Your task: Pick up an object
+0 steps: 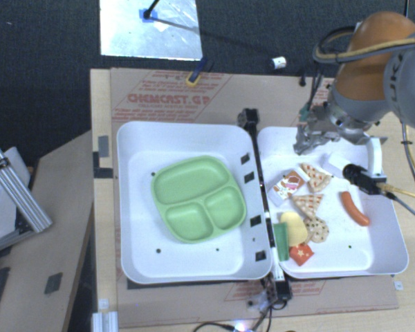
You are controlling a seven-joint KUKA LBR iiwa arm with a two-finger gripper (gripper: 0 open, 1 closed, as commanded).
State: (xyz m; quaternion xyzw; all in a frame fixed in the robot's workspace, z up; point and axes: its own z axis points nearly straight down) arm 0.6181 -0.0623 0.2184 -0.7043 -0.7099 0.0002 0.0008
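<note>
My gripper (pixel 308 144) hangs over the far part of the right bin (pixel 384 254), with nothing visibly between its fingers. Just below it lie several toy foods: a waffle-like triangle (pixel 317 177), a white-and-red piece (pixel 288 185), a second waffle triangle (pixel 308 204), a round cookie (pixel 317 229), a yellow piece (pixel 293 225), a green stick (pixel 281 240) and a red piece (pixel 301 254). An orange-red sausage (pixel 355 208) lies to the right of them.
The left bin (pixel 135 206) holds a green divided tray (pixel 198 198). A black divider (pixel 257 185) runs between the bins. Cardboard lies under both bins, and a shiny sheet (pixel 151 19) lies beyond the bench.
</note>
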